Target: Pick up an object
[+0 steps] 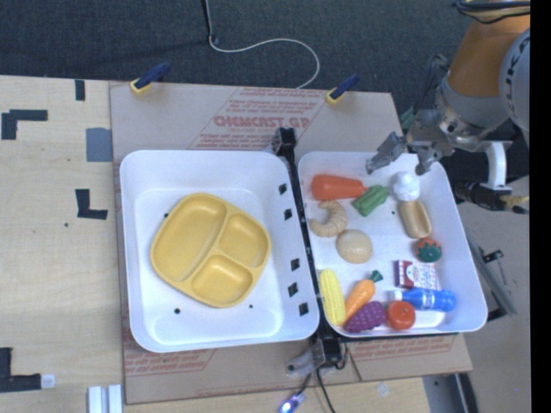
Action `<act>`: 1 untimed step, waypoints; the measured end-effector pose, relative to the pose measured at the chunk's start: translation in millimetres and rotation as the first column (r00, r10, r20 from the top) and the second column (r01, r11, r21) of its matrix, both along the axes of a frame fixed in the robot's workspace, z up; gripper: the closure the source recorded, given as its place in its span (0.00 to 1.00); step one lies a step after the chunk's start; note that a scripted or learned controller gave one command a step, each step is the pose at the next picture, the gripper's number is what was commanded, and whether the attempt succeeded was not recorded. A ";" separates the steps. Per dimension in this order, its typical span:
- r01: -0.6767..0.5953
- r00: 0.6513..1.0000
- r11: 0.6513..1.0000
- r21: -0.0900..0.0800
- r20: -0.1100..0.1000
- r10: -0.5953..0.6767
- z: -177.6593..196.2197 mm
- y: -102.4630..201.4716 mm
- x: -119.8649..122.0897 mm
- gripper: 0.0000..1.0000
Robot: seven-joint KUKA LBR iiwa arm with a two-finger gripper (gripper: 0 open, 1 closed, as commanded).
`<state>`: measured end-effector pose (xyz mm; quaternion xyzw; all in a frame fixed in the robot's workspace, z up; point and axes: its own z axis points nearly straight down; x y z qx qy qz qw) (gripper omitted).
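From above, the arm's two-finger gripper [403, 155] hangs over the far edge of the right white bin [461, 246], its fingers spread wide and gripping nothing. Just below it, near the bin's far edge, lie a small white plastic bottle [405, 186] and a green toy pepper [371, 200].

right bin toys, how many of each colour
Orange: 3, long carrot, small carrot, round fruit
Tan: 3, croissant, round bun, hot dog bun
Green: 1, pepper
Yellow: 1, corn
Purple: 1, grapes
Red: 2, strawberry, carton
Blue: 1, bottle
White: 1, small piece
Total: 13
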<state>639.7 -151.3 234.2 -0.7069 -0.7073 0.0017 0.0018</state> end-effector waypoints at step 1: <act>-0.010 1.000 1.000 0.006 -0.006 0.010 -31.6 116.7 -40.5 0.00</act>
